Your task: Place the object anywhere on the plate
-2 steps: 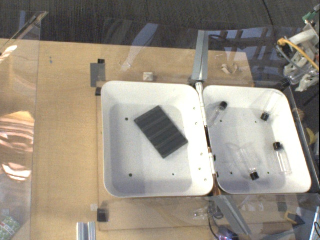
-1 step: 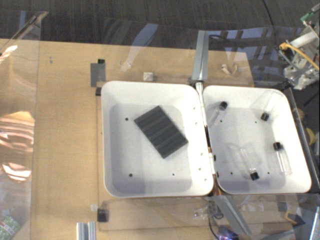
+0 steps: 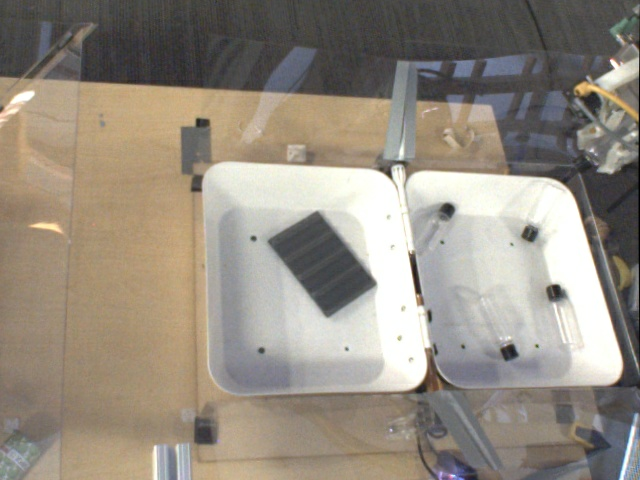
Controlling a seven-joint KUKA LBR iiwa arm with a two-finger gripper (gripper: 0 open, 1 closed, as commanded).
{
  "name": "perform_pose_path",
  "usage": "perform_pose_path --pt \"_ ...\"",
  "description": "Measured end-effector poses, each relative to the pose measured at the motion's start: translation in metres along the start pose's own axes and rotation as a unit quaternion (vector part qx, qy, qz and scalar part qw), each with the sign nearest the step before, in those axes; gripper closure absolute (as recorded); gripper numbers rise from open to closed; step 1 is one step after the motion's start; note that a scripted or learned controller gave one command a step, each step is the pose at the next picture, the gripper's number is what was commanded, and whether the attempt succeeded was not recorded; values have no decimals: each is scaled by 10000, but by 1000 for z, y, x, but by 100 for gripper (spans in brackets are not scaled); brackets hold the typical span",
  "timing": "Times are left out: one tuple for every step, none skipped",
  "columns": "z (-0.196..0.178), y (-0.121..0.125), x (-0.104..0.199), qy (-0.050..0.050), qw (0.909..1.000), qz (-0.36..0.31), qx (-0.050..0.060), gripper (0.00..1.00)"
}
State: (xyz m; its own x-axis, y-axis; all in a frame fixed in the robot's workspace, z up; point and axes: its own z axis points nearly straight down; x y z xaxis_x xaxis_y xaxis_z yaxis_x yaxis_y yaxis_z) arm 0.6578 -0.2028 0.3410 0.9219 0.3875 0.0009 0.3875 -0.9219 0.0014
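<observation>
The camera view looks down on a wooden bench (image 3: pixel 110 268) that carries two shallow white bins side by side. The left bin (image 3: pixel 225 358) holds one thing: a dark grey rectangular plate (image 3: pixel 321 263) with faint ridges running along its length. It lies flat on the bin floor, turned at a slant so that its corners point near and far, and it sits a little toward the far right of the bin's middle, clear of all four walls.

The right bin (image 3: pixel 600 363) holds four clear tubes, each with a small black cap. One tube (image 3: pixel 434 223) lies at the far left, its cap pointing far. A second tube (image 3: pixel 533 216) lies at the far right, with its cap toward the near end. A third tube (image 3: pixel 563 315) lies along the right wall, its cap at the far end. The fourth tube (image 3: pixel 492 328) lies near the middle toward the near side, its cap at the near end. All four are well apart from one another and all are apart from the plate, which is in the other bin.

At the far right corner, beyond the right bin, part of the arm's end (image 3: pixel 610 118) shows with pale parts and a yellow cable. Whether the jaws are wide or narrow I cannot tell.
</observation>
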Motion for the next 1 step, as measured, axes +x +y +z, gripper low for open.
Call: perform_pose_path --pt "-95 -104 36 18 9998 -176 5 100"
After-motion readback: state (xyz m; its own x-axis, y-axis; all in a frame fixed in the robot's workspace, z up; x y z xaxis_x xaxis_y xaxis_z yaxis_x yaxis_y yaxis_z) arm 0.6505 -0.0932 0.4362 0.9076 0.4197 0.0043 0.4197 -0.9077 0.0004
